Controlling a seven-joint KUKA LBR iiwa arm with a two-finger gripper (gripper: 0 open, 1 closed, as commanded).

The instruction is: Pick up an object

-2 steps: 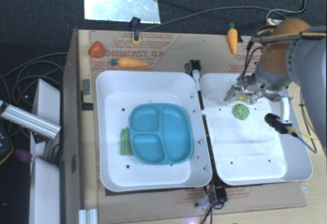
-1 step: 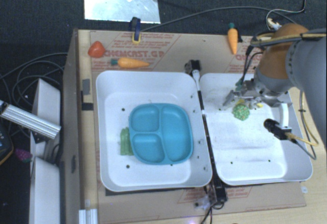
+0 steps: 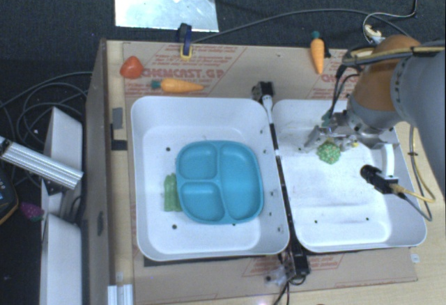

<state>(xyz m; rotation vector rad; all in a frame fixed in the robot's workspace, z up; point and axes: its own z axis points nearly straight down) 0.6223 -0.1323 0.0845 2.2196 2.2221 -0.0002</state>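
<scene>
A small green broccoli-like piece (image 3: 329, 153) lies in the right bin (image 3: 348, 227), in its upper middle. My gripper (image 3: 332, 135) hangs right over that piece, at its far edge, reaching in from the grey and orange arm (image 3: 390, 88) on the right. From this slant I cannot tell whether the gripper touches the piece or holds it. In the left bin (image 3: 150, 227) a blue divided plate (image 3: 219, 182) sits in the middle, and a green pod-like piece (image 3: 169, 192) lies along its left edge.
On the cardboard behind the bins lie an orange carrot (image 3: 181, 86), a red round piece (image 3: 131, 67) and a second carrot (image 3: 318, 54). A black divider with clamps (image 3: 275, 150) runs between the bins. A black connector with cable (image 3: 376, 178) juts over the right bin.
</scene>
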